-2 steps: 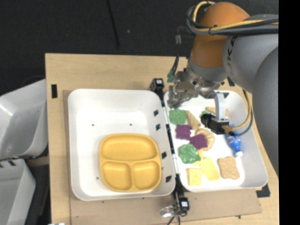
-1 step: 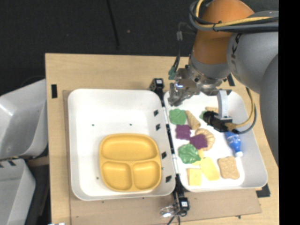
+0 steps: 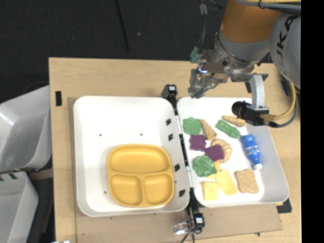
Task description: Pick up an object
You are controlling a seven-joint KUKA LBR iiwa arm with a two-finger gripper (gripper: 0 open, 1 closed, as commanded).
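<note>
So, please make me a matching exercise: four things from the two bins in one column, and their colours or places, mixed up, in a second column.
Things:
1. divided tray
2. bottle
3. toast slice
4. hand

Colour or place:
A. blue, with a white cap, in the right bin
B. above the far left corner of the right bin
C. yellow, in the left bin
D. light brown, near the front right corner of the right bin

Pairs: 1-C, 2-A, 3-D, 4-B

Legible markings: part of a dark letter, seemingly "K", on the grey arm casing (image 3: 289, 32) at the upper right; the rest is cut off. No other readable text, labels or numbers.
</note>
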